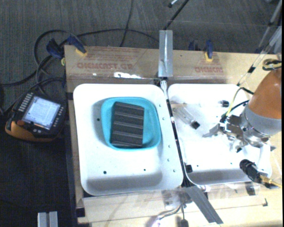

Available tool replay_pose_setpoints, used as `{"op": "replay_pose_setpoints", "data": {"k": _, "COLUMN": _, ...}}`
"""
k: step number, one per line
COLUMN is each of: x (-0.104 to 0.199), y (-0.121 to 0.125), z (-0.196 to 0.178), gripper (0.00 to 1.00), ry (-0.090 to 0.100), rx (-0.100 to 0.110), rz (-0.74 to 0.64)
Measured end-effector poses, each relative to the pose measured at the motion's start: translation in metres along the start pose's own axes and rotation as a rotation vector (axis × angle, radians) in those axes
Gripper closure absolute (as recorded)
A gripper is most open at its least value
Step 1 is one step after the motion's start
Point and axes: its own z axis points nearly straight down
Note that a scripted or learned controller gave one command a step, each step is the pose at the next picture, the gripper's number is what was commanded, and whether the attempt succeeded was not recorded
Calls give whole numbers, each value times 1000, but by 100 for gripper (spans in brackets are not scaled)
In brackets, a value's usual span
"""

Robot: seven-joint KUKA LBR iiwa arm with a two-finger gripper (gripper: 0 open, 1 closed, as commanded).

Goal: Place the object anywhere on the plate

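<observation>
Grey arm (267,112) with orange band reaching in from the right, wrist angled down, gripper (227,131) low at right

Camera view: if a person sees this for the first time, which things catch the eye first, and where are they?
First the blue plate in the left bin, with a dark ribbed block lying on it. Next the grey arm with its orange band, reaching in from the right over the right bin. Left of the bench, a handheld unit with a lit screen lies on the floor.

Two white bins (85,174), one blue plate (153,126), one dark ridged block (128,124).
</observation>
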Motion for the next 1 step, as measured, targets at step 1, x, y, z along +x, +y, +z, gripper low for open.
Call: {"op": "replay_pose_setpoints", "data": {"k": 1, "x": 63, "y": -22, "z": 40, "gripper": 0, "ry": -6, "rx": -6, "rz": 55}}
